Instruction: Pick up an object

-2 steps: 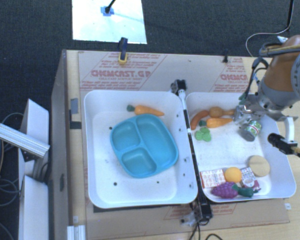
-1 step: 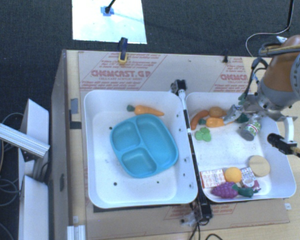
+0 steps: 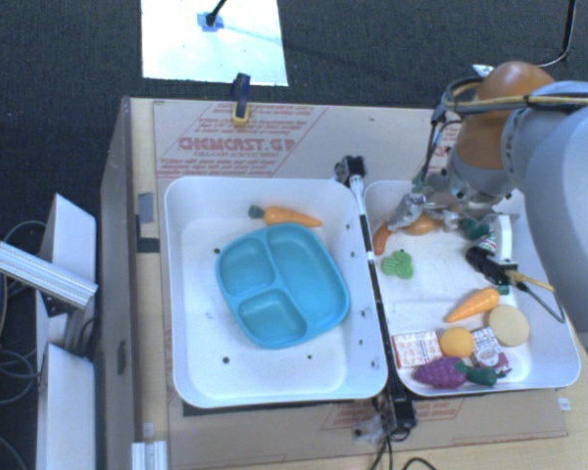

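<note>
My gripper is low over the far end of the right bin, under the grey arm with its orange band. A small orange object lies right at the gripper, partly covered by it; I cannot tell if it is gripped. Close by lie an orange carrot-like piece against the divider and a green leafy toy. Further forward in that bin are a carrot, an orange ball, a beige round piece, purple grapes and two small packets.
The left bin holds a blue divided plate and a carrot near its far wall. A raised divider separates the bins. The arm's bulk hangs over the right bin's far right corner.
</note>
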You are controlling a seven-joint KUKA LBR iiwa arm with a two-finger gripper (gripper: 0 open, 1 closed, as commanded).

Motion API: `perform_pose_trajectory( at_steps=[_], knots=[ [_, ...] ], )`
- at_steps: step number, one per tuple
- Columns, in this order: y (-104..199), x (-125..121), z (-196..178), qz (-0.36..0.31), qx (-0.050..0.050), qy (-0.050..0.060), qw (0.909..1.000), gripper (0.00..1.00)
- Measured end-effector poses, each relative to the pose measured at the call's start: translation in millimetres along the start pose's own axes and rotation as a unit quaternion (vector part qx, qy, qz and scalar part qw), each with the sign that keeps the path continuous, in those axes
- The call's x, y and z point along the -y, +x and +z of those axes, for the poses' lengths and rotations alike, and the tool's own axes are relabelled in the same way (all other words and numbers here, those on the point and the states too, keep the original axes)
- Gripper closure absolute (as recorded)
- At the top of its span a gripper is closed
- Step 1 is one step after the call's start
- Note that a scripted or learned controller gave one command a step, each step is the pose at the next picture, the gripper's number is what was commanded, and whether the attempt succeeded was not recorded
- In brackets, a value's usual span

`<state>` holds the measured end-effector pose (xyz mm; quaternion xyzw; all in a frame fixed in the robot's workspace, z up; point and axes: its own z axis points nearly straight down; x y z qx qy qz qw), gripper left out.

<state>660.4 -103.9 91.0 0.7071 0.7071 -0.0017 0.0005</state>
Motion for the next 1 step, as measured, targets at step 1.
perform_pose_trajectory(
  at_steps=[1],
  knots=[
    [-19.1,-9.4,-61.9,-0.001,-0.001,-0.004,1.0,0.0]
  ],
)
